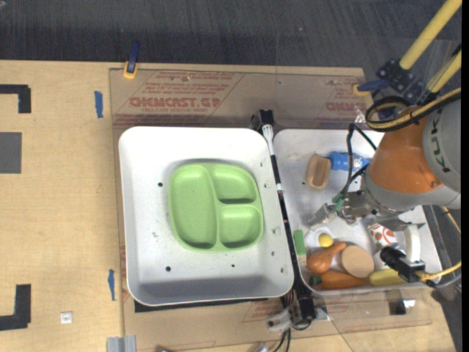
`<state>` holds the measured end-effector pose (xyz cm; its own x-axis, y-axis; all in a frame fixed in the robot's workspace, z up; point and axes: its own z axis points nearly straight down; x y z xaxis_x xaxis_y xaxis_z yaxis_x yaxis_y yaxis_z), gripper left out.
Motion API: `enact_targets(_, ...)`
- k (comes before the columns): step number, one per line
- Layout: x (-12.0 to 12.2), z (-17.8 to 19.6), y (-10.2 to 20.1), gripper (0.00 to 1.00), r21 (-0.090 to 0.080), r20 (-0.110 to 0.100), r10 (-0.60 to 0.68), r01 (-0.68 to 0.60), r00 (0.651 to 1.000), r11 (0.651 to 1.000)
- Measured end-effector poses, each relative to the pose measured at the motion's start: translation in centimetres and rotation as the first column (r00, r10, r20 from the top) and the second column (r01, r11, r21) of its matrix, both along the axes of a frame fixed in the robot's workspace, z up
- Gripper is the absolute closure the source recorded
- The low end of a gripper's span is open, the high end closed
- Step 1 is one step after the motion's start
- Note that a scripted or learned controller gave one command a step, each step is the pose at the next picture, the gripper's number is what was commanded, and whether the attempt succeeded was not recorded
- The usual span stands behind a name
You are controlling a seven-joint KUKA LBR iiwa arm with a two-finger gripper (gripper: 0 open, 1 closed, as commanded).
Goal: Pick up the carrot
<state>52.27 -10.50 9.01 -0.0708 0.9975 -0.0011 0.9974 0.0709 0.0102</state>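
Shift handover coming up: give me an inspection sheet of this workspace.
Surface: bench with two white bins; left bin holds a green divided plate.
Job's things: carrot lies at the right bin's near edge, untouched.
Clutter: fried egg toy, round beige piece, bread slice, blue item, banana.
Grippers: gripper hovers over the right bin, finger state unclear.
Cables: black cables loop above the wrist.
Surroundings: dark carpet, blue tape marks.

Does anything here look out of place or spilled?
Nothing stands out. The green plate sits flat in the left bin. The carrot and other toys lie crowded in the right bin's near corner, inside its walls.
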Motion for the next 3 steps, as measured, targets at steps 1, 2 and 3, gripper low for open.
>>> enact_targets(1, -3.8, 0.0, 0.4, 0.0, 0.007, 0.005, -0.435, 0.435, 0.901, 0.901)
enact_targets(2, -3.9, 0.0, -0.6, 0.0, 0.001, 0.0, -0.028, 0.028, 1.0, 1.0)
enact_targets(3, -3.6, 1.2, -0.7, 1.0, -0.003, 0.011, -0.031, 0.031, 0.999, 1.0)
